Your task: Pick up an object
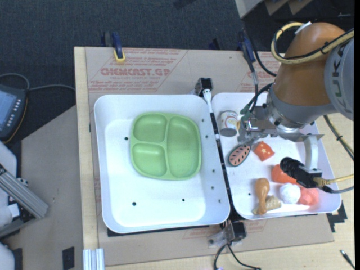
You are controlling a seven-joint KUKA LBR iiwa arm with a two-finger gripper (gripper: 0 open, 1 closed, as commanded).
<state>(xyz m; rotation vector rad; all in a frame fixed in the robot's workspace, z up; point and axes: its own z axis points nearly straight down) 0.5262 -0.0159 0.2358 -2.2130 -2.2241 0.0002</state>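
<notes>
Robot arm over rt bin of toy food; gripper (251, 129) state can't be told.
Left bin (112, 151) holds a green divided plate (166, 145). Rt bin (236, 198) has a small can (228, 122), spotted oval piece (239, 155) just below gripper, orange block (263, 149), drumstick (262, 194), white ball (290, 193).

Bright, even overhead light (soft shadows), slightly soft focus.

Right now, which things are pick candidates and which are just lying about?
Pick candidates, right bin: small can, brown oval toy, orange block, drumstick toy, white ball.

Lying about: green divided plate in left bin, blue clamp.
</notes>
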